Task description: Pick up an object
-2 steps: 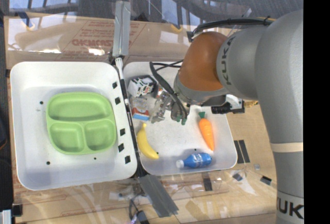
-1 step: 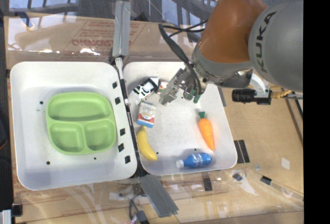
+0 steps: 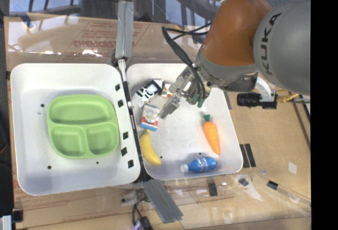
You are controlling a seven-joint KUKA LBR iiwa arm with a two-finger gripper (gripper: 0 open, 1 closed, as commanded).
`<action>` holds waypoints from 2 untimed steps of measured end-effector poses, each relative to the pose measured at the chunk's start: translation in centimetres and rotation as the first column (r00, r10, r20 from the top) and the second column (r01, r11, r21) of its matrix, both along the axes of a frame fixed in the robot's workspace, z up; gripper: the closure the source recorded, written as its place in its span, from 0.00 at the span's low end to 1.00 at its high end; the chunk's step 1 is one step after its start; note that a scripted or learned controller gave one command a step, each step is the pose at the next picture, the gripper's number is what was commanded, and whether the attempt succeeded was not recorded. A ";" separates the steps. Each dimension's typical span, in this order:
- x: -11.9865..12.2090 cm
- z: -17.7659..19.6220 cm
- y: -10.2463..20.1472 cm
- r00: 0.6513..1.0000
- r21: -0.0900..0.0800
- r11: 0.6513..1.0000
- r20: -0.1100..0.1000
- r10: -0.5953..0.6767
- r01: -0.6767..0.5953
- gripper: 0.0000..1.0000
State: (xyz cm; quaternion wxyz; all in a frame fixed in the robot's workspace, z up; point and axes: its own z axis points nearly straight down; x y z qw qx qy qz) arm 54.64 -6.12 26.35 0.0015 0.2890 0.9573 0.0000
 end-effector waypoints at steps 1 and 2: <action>1.7 -13.7 -4.7 0.995 0.000 0.995 -0.015 -0.098 0.098 0.00; 0.9 -17.1 -4.3 0.999 0.000 0.999 -0.003 0.050 -0.050 0.00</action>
